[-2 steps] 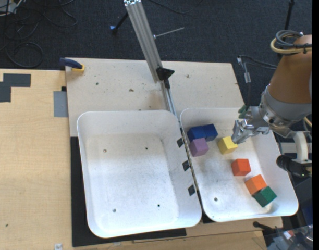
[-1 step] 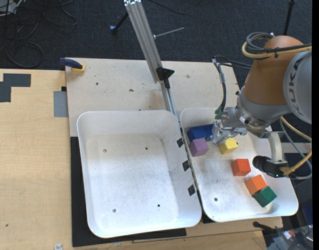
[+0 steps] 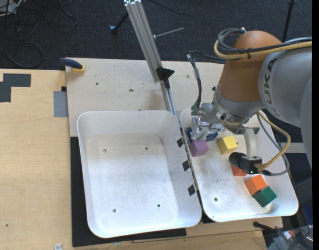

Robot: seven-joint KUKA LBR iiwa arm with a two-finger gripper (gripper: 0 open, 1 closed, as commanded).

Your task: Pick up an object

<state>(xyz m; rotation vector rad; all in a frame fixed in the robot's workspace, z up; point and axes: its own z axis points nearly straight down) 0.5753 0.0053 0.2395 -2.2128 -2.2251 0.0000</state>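
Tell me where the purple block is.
The purple block lies in the right bin, near its left wall, just below the gripper and left of the yellow block.

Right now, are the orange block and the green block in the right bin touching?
Touching. The camera view shows the orange block and the green block pressed edge to edge, with no white bin floor between them, near the right bin's front corner.

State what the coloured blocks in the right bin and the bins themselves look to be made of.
The purple block, yellow block, orange block and green block look like painted wood or foam: flat matte faces, crisp edges. The right bin and left bin look like thin moulded plastic: smooth white, rounded rims.
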